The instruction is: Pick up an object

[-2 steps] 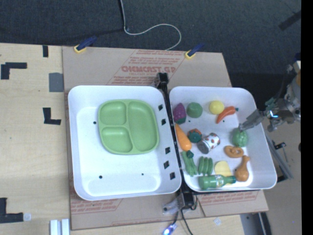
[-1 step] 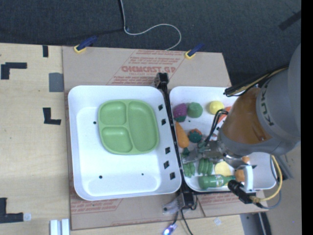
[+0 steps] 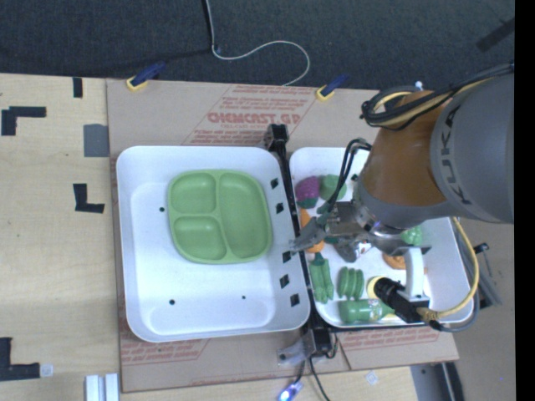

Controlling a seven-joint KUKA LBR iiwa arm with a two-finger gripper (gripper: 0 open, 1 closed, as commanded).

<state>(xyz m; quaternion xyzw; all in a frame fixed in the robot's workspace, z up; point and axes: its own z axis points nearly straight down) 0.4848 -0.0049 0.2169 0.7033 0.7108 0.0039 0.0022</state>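
Claw: hangs low over the left part of the right bin, close to the divider between the two bins; dark metal parts and cables crowd it, and whether it is wide, narrow or holding anything cannot be told.
Arm: grey, with the orange band just above the wrist; it comes in from the right and covers much of the right bin.
Right bin: white and shallow, holding a scatter of small toy items around and below the claw.
Purple item: in the upper left of the right bin, just above the claw and apart from it.
Green long piece: lies lengthwise just below the claw, near the bin's left wall.
Green ridged piece: just beside the long piece, to its right.
Green cylinder: near the bottom wall, lying on its side.
Orange item: partly hidden under the wrist, right of the claw.
Left bin: white, touching the right bin along the divider.
Green plate: three compartments, lying flat in the upper middle of the left bin, well apart from the claw.
Bench: wood-toned, with brown cardboard under both bins.
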